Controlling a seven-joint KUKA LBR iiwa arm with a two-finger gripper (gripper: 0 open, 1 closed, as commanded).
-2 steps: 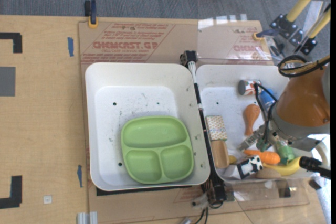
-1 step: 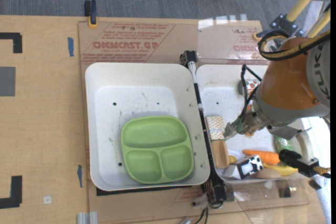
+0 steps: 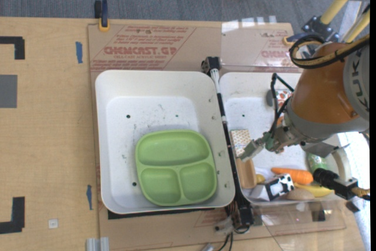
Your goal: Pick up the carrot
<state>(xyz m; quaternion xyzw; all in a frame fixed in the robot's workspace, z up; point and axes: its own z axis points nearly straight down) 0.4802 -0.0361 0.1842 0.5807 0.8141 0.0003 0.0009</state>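
The orange carrot lies near the front of the right bin, among other toy foods. My gripper hangs over that bin's left part, to the left of the carrot and a little further back, apart from it. The grey and orange arm covers much of the bin's right side. Nothing shows in the gripper's hold.
A green divided plate sits in the left bin. By the carrot are a black-and-white toy, a yellow piece, a tan block, a checked wafer and a green item. A black divider separates the bins.
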